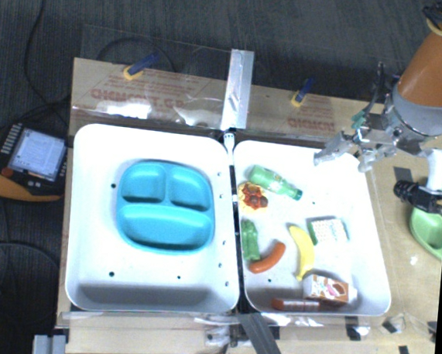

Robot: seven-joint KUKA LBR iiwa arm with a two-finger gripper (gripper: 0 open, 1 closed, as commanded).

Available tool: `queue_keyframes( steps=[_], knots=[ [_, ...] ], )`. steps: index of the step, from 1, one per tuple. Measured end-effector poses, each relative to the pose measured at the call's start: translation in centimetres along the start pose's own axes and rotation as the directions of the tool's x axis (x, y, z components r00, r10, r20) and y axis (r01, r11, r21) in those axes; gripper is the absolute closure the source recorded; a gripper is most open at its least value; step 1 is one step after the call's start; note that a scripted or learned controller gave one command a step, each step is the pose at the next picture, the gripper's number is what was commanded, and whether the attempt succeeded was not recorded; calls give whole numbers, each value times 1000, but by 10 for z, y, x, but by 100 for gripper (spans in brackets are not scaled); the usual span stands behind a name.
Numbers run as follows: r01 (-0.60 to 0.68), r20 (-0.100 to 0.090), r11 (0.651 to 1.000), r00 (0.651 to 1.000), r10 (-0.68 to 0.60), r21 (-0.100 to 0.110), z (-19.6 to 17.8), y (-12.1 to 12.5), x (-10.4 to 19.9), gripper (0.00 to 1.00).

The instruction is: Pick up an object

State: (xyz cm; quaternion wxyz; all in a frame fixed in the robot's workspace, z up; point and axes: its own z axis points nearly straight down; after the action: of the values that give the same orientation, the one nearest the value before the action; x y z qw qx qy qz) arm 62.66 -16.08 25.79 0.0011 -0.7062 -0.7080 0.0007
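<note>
Hovering above the far right corner of the right bin [372,226], the pincer [346,151] is being carried by the grey arm [428,83] with its orange band; whether it is released or clenched cannot be told, and nothing is being seen between its tips. No object is being gripped.

Two white bins are being borne side by side on the worktop [400,252]. A blue divided tray [165,206] is being held in the left bin [92,222].

The pickable objects are all being observed lying in the right bin:
- a green bottle [273,182], lying on its side near the far left;
- a red and yellow toy food piece [252,196], just beside the bottle;
- a small green vegetable [250,240] against the left wall;
- a red sausage [267,257], touching the vegetable;
- a banana [302,250] near the centre;
- a small green and white packet [327,229], just beside the banana;
- an orange carton [327,288] lying near the front wall;
- a dark red stick-shaped item [296,304] at the front edge.
</note>
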Motion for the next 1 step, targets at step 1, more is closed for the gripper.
queue_keyframes(
  steps=[1],
  knots=[
    [-46,-1,999,999,46,-6,161,-52,39,0]
  ],
)
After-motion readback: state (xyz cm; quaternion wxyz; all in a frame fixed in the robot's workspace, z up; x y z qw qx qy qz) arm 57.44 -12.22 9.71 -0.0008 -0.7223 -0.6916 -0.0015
